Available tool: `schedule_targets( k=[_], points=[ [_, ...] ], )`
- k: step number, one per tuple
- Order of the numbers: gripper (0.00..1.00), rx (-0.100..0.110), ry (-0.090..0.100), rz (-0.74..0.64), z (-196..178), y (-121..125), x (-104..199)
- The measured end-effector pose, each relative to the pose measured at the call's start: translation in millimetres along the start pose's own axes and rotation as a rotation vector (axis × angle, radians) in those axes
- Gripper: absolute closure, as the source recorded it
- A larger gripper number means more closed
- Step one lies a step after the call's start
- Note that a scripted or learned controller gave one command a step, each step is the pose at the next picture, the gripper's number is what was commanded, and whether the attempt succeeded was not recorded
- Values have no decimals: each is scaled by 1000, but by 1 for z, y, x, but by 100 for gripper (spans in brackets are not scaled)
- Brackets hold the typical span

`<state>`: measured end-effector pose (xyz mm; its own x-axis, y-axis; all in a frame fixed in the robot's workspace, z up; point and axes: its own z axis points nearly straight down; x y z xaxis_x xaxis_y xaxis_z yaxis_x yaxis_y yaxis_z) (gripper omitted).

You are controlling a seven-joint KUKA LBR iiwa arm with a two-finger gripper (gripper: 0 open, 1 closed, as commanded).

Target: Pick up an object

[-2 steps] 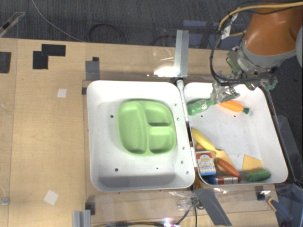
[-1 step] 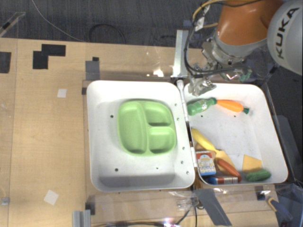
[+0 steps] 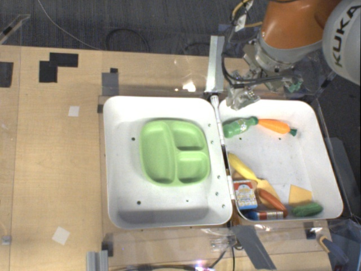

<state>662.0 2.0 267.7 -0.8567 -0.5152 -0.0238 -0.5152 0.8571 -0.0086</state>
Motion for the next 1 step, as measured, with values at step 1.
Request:
schedule_targets(
  k=[1],
  points=[
    [100, -9, 12, 2, 17, 80, -33]
  ],
)
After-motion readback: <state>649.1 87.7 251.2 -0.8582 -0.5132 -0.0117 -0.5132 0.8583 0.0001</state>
